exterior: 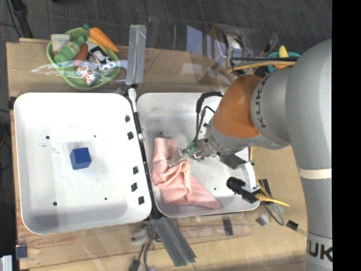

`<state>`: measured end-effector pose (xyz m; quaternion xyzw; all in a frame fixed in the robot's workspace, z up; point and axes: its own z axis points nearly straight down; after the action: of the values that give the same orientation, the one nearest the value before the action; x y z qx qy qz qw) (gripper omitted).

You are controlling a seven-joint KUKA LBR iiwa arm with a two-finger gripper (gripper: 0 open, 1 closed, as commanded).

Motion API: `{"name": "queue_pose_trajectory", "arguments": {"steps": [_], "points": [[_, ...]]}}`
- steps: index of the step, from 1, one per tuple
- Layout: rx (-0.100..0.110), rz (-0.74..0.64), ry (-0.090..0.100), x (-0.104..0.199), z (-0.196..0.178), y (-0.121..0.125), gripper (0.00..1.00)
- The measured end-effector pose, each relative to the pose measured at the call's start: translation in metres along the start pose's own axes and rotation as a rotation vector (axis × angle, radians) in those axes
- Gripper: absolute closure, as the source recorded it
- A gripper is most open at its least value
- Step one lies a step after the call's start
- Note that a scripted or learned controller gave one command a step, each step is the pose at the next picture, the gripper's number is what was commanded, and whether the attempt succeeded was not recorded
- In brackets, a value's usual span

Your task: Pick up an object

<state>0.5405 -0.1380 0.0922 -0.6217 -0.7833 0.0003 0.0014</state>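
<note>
Camera view, hand point(186, 153) touching pink cloth point(176, 178), finger spread apparently hidden, cannot tell

A plain pink cloth point(175, 176) lies in one white bin point(169, 103), a solid blue cube point(80, 157) in the other white bin point(34, 112), beside a green bowl point(84, 82).
</note>
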Motion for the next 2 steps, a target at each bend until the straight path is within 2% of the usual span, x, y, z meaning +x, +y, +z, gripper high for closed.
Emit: {"name": "queue_pose_trajectory", "arguments": {"steps": [1, 2], "points": [[-0.002, 0.259, -0.001, 0.0235, -0.0007, 0.0359, 0.0], [0.0, 0.257, -0.001, 0.0237, -0.0103, 0.0357, 1.0]]}}
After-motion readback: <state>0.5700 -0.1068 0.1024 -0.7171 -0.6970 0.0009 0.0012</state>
